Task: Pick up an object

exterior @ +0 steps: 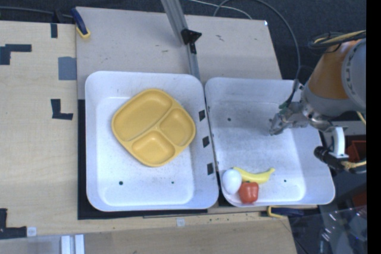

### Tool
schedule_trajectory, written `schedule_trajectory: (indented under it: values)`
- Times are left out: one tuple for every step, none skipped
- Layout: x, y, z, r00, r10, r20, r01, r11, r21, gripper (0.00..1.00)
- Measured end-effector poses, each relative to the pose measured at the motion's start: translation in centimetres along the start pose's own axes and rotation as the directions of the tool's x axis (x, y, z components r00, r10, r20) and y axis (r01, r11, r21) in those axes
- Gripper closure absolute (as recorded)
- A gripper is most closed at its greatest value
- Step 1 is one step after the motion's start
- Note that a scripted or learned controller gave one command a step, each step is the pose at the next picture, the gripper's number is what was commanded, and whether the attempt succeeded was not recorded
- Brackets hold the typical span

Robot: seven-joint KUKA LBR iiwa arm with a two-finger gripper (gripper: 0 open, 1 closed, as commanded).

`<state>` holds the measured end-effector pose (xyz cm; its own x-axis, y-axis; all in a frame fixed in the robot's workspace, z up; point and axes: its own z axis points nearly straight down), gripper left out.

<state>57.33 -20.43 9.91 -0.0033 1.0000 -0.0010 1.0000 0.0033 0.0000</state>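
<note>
- The bench (36,128) is pale wood with dark tape marks on its left part; a lighter board lies under the two white bins, and dark carpet-like floor shows beyond the far edge.
- A grey metal pole (172,6) slants in from the top and ends at a black clamp by the seam between the bins (a thin cable loops over the board to its right).
- A blue and yellow clamp (80,22) sits at the board's far left corner.
- The left bin (98,187) holds a yellow divided plate (153,127), three compartments, lying flat and turned at an angle.
- The right bin (244,98) has its things crowded at the near edge towards the left corner: a white ball-like object (230,181), a red pepper-like object (249,191) just beside it, and a yellow banana (257,175) lying across behind both, touching or nearly so.
- The arm reaches in from the right, orange band above the wrist, and the gripper (278,124) is low over the right bin's right middle, well apart from the three objects.
- Whether the jaws are parted or closed I cannot tell; nothing is seen between them.
</note>
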Motion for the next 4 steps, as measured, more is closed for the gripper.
schedule_trajectory:
  values:
    - [-0.3,-0.9,-5.3,1.000,0.003,0.000,-0.003,1.000,-0.003,1.00]
    - [-0.1,0.0,-9.9,1.000,0.001,0.001,-0.001,1.000,-0.004,1.00]
    - [0.0,0.0,-11.9,1.000,0.001,-0.001,-0.001,1.000,-0.001,1.00]
    - [5.4,-0.7,-13.0,1.000,-0.003,-0.003,0.003,1.000,0.000,1.00]
